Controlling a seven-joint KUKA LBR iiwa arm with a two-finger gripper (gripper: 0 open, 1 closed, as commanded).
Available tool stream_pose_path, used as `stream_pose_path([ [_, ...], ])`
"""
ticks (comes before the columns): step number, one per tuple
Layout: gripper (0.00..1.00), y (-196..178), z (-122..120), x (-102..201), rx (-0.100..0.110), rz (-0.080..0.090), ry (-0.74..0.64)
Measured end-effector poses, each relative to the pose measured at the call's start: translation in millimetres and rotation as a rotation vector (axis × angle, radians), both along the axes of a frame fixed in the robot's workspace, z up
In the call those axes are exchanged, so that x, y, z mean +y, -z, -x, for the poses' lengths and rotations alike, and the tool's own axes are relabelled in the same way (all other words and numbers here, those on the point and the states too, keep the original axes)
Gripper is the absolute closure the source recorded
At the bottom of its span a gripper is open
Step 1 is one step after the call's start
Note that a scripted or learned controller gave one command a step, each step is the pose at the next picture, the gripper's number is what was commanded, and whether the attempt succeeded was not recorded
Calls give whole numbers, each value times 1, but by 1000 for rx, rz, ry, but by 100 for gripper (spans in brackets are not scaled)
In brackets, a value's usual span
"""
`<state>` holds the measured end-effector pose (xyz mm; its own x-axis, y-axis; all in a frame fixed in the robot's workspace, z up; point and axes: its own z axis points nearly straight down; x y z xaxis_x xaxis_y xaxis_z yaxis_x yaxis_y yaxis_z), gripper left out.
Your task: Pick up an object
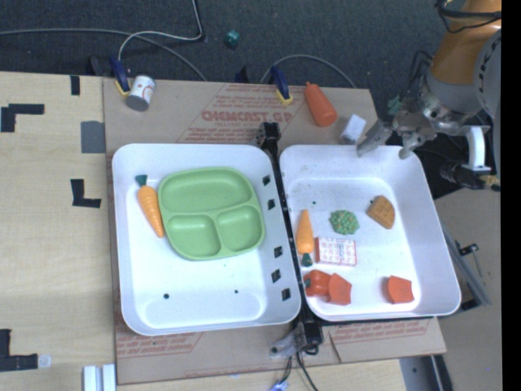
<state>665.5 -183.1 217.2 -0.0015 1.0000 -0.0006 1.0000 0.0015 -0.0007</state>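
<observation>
Grey metal fingers of the gripper (389, 139) hang spread apart over the far rim of the right-hand shallow white bin (431, 218), with nothing between them, so the pick looks barely begun: no object is lifted, and reaching down, closing and raising all remain. Just left of the gripper, outside the bin, a small pale grey block (353, 128) and an orange bottle-shaped toy (320, 104) lie on the brown cardboard-covered surface (220, 116). Inside the right bin the candidates rest on the floor, all apart from the gripper: a tan bread-like piece (381, 211) nearest, a bumpy green ball (343, 221), a pink-and-white patterned square (336, 252), a small orange carrot (304, 233) by the left wall, two red-orange blocks (329, 286) near the front and another red-orange block (399, 289) to their right. The left white bin (130, 283) holds a green divided plastic plate (212, 212) and a second orange carrot (150, 208) beside it. By my judgement the bread-like piece is the easiest reach.
</observation>
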Motion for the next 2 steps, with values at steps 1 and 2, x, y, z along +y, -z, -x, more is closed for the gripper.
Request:
stream_pose_path([
  [1, 0, 107, 50, -14, 0, 0, 1],
  [2, 0, 131, 35, 53, -5, -1, -2],
])
